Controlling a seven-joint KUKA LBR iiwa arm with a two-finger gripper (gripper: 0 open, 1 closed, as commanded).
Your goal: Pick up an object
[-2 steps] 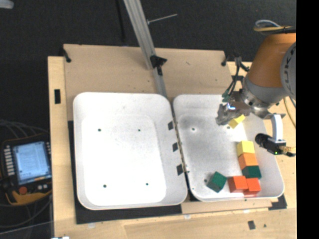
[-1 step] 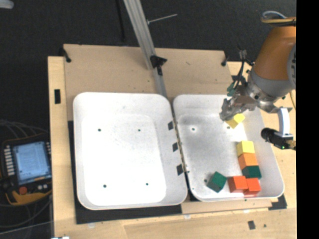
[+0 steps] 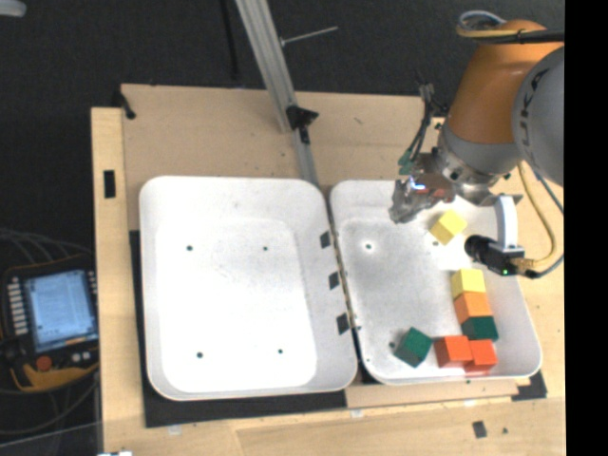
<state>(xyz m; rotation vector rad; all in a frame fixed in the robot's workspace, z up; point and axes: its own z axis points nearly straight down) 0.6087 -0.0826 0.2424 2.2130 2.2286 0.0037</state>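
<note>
Because it looks like a small rigid block, the yellow cube (image 3: pixel 446 226) should be light and firm; opposite flat faces suit gripping. It lies turned diagonally in the right bin (image 3: pixel 380 283), with no long axis. The tool (image 3: pixel 410 198) hangs just beside it; its opening cannot be told. Other blocks (image 3: pixel 472 326) lie nearer the bin's lower right.

A robotics lab: plywood bench (image 3: pixel 190 141), white bins (image 3: pixel 171 255) (two), teach pendant (image 3: pixel 52 316).
</note>
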